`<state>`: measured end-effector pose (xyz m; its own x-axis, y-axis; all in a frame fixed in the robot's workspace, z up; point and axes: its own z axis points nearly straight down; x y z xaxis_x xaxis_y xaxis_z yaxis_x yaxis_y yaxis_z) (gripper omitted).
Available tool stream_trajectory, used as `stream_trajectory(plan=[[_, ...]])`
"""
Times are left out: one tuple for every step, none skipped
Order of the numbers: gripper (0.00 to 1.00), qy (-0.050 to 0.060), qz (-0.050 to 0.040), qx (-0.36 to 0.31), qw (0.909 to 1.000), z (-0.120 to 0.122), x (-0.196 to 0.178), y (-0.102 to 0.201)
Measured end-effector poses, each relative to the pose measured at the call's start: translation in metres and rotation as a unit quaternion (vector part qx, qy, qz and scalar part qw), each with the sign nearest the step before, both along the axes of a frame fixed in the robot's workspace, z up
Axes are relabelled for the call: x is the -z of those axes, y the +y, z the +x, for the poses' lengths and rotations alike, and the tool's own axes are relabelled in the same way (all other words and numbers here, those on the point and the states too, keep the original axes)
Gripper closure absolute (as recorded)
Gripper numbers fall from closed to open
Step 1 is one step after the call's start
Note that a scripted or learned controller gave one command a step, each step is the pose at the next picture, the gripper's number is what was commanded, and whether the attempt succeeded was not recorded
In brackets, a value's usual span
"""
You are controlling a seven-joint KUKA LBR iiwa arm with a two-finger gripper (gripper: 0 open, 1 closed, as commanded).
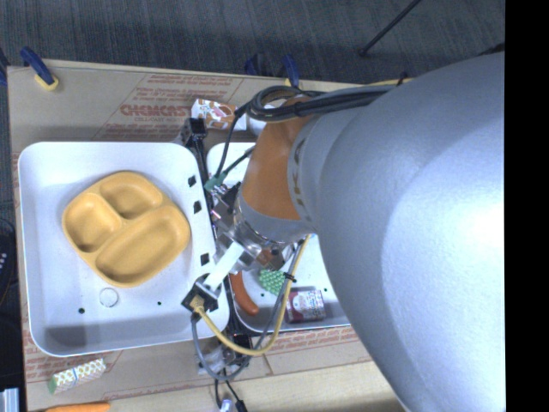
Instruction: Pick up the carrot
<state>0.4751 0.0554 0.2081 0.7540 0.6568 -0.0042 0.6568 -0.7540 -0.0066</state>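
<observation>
Camera view, looking down at a slant: the grey arm (412, 230) is reaching in from the right and covering most of the right bin (336, 318), with its orange band (270, 174) sitting just past the wall between the two bins. The gripper (249, 269) is hanging low over the near part of the right bin, buried under the wrist and its cables, and whether it is spread or closed cannot be told from this angle. An orange-red, elongated thing, which I am taking to be the carrot (243, 297), is lying on the bin floor just below the wrist, partly hidden by a yellow cable (240, 343). A dark can with a red label (302, 303) is sitting just beside it to the right, and a small green patterned piece (273, 279) is lying between them. In the left bin (34, 230), a yellow divided plate (126, 227) is resting well apart from all this.

By my judgement the arm is working through the descent onto the carrot, not yet lifting. The next move is calling for a closure across the carrot's narrow side, keeping clear of the can, then a straight rise.
</observation>
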Motion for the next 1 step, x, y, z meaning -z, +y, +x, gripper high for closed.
stream_trajectory(plan=[[1.00, -0.002, -0.0003, 0.020, 0.9998, 0.0250, -0.0804, -0.0280]])
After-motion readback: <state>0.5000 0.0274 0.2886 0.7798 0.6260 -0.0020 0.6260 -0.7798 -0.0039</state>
